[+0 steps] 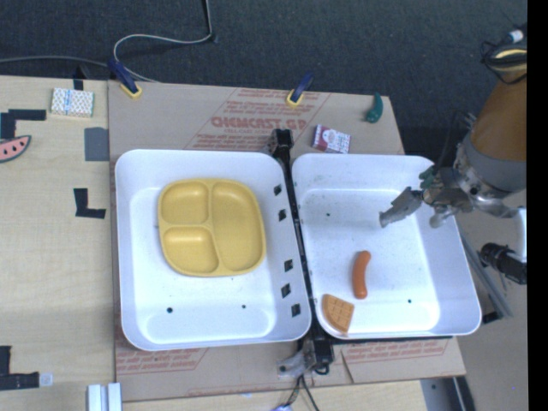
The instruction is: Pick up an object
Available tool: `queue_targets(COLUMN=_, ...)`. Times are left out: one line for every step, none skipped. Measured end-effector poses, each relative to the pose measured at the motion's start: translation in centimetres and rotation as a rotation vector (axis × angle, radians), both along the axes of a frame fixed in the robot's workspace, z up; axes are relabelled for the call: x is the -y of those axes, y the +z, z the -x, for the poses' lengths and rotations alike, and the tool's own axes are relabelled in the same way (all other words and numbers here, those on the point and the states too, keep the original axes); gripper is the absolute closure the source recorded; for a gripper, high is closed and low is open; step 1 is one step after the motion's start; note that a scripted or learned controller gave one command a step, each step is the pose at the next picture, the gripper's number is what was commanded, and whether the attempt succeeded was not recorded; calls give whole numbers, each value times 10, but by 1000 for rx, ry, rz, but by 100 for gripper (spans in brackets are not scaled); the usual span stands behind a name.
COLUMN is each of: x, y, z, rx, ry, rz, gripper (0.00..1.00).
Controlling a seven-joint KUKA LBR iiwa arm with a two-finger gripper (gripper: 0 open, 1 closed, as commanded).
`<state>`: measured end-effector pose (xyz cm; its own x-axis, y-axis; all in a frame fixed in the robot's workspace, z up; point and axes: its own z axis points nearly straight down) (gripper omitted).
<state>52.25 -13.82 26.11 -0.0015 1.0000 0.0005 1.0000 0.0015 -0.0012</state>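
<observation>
An orange sausage (360,274) lies in the right bin (445,315), near its middle. A waffle-like tan piece (337,312) sits at that bin's front left corner. My gripper (417,209) hangs over the right bin's far right part, up and to the right of the sausage, apart from it. Its fingers (396,210) are spread open with nothing between them.
A yellow divided plate (211,227) rests in the left bin (137,315). A small red-and-white packet (330,139) and a green item (375,108) lie on the cardboard behind the bins. Yellow clamps (300,93) hold the cardboard's far edge.
</observation>
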Motion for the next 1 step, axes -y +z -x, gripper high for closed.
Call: queue_targets(x=35, y=-136, z=-8, rx=-3, ry=-1, rz=-1, gripper=0)
